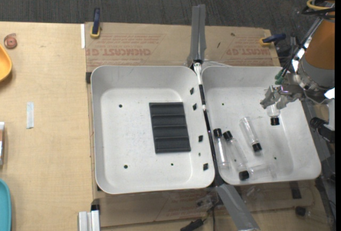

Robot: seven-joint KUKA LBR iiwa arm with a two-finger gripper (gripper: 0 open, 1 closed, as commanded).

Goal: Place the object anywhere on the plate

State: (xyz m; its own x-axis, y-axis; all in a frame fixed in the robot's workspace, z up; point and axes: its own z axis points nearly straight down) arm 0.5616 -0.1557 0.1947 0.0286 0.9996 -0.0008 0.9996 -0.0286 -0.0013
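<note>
While the arm's jaws [275, 110] hover over the right bin [298, 171], grip state impossible to tell, 4 clear black-capped vials [248, 133] lie below, well apart from the dark ridged plate [169, 127]. They look light, slippery, fragile; grasp mid-tube.

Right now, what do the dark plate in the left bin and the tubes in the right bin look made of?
The plate: matte black, probably moulded plastic or rubber, with ridged segments and no glare. The tubes: clear plastic or glass, since the white bin shows through them; their black caps look plastic.
</note>
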